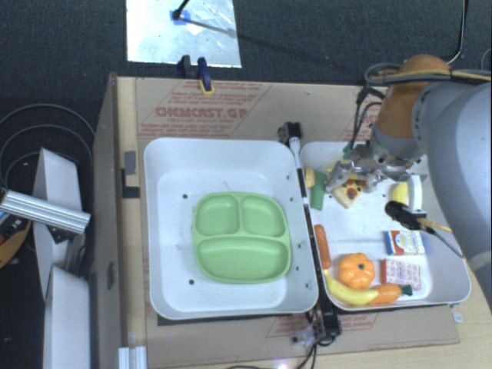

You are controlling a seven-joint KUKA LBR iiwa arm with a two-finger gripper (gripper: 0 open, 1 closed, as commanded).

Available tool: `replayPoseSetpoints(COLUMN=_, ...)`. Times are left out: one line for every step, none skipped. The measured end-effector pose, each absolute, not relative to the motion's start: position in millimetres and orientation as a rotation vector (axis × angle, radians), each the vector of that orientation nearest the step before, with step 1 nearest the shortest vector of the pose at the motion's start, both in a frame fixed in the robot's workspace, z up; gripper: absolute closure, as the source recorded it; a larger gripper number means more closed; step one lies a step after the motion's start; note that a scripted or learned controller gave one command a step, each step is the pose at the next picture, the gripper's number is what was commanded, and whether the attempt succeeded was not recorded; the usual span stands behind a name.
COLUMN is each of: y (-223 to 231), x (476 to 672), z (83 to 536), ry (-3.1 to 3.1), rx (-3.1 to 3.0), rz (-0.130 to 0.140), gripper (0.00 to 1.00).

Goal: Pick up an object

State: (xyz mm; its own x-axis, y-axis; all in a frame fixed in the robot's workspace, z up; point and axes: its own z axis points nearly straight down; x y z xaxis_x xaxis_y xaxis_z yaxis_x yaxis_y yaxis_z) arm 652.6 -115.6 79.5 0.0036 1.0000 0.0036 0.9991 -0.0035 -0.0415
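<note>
The hand (347,177) hovers over the small toy pizza slice (347,193) at the right white bin's (450,283) back left, grip unreadable; light, rigid, slick plastic, best pinched across its edges.

Even, fairly bright overhead light; soft, short shadows. Glare on foil sheet (183,20) at top and on the white bins (231,160), washing out their rims. Image soft overall, slightly grainy. Arm (453,137) at right blurred, out of focus.
</note>
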Motion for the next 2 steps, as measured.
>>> replayPoseSetpoints(y=-95.1, x=657.6, z=80.2, ry=-2.188, rx=-2.212, rz=0.063, gripper=0.00)
replayPoseSetpoints(y=-95.2, x=656.7, z=89.2, ry=-2.187, rx=-2.206, rz=0.065, gripper=1.00)
